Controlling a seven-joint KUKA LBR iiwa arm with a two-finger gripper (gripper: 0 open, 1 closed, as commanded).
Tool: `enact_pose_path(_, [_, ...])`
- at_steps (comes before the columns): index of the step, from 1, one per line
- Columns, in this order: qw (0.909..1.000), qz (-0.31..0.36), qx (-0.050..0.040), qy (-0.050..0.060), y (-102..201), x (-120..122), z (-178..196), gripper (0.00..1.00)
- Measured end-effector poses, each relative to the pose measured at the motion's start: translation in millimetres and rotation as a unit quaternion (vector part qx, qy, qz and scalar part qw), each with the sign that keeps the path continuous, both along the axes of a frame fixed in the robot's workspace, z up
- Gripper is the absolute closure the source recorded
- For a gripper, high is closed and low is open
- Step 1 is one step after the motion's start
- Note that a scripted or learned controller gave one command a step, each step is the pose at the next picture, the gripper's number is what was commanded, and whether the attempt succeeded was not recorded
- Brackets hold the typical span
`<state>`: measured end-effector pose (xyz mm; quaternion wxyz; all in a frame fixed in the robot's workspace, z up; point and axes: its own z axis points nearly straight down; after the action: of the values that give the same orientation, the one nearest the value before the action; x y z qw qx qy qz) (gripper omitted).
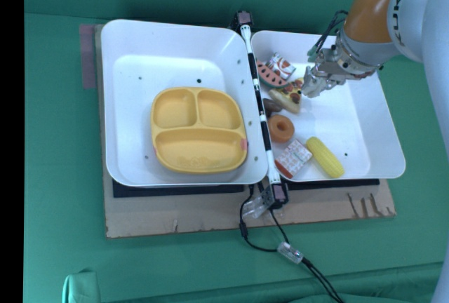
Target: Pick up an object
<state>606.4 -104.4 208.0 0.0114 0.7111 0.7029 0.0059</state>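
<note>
Beside one yellow tray (198, 130), the right bin (365, 133) holds six toys; pincer (311, 88) grip unclear.

Arm (393, 7) over right bin (365, 119) of toy food (282, 128).

right bin (365, 126): right half bare | toys crowd left side (284, 102) | left bin: yellow plate (198, 130) mid-floor
</note>
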Motion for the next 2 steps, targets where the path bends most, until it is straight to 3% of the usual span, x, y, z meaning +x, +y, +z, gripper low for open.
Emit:
enact_pose_path(1, [1.0,0.0,0.0001,0.0,0,0,0,0.0])
enact_pose_path(2, [0.9999,0.005,0.0024,0.011,4,47,-15,0.0])
